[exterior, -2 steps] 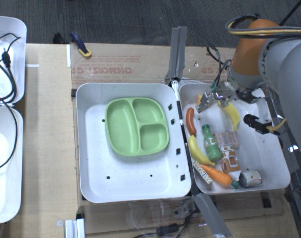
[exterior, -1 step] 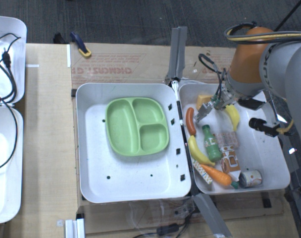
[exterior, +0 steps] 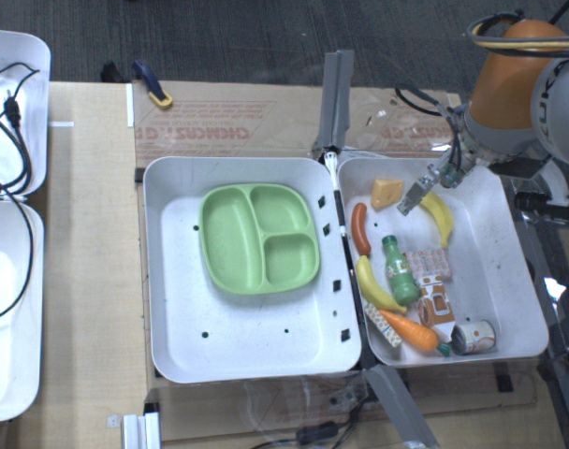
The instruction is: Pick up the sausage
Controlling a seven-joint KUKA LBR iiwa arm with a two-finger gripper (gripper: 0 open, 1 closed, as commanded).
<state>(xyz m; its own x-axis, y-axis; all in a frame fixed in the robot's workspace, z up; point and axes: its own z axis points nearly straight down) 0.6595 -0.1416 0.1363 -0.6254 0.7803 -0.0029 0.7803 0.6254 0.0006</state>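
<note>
1. You see the slim red-orange sausage [exterior: 360,227] lying along the right white bin's [exterior: 509,279] left wall, above a yellow banana [exterior: 374,286].
2. Your grey two-finger gripper [exterior: 417,195] hovers beside a yellow cheese wedge [exterior: 386,193], holding nothing; its finger spread is unclear.

Two white bins sit side by side: the left bin [exterior: 172,344] and the right bin [exterior: 514,279]. The left one holds one green divided plate [exterior: 260,238]. The right one holds one sausage [exterior: 360,228], two bananas, one near the gripper [exterior: 440,216] and one beside the bottle [exterior: 374,286], one green bottle [exterior: 399,270], one carrot [exterior: 412,332], one cheese wedge [exterior: 387,193], one can [exterior: 474,336] and one printed carton [exterior: 432,288].
</note>
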